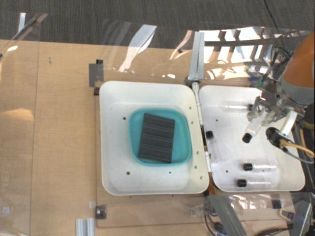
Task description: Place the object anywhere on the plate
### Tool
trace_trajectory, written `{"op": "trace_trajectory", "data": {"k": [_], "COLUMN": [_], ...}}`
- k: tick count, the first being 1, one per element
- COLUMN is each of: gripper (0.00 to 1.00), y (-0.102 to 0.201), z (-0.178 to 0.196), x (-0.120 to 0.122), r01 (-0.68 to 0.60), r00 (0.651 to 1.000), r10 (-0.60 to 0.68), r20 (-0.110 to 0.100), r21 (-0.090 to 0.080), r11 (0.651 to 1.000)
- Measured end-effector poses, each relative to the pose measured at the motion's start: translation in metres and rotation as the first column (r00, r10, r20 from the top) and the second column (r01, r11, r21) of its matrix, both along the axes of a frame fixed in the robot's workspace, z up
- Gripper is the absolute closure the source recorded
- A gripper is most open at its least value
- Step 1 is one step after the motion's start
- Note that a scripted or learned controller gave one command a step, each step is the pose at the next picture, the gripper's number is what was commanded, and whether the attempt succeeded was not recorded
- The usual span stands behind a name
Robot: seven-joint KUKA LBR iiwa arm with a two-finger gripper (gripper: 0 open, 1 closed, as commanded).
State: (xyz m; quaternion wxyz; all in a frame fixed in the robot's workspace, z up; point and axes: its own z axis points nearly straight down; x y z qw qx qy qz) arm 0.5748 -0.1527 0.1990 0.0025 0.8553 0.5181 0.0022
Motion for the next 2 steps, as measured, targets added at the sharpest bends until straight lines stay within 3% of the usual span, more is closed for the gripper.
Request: {"op": "trace_trajectory", "data": {"k": [1,2], "gripper": [1.0,0.0], "y": [0.0383,0.0381], "z": [-0.07,-0.0697], "x": [-0.0767,-0.0765], "r01": [-0.152,-0.153], "r00": [0.988,0.988], "r10": [0.152,0.153], "r20": [-0.006,-0.005], "r21": [0.003,0.002], "r11": [0.988,0.988]}}
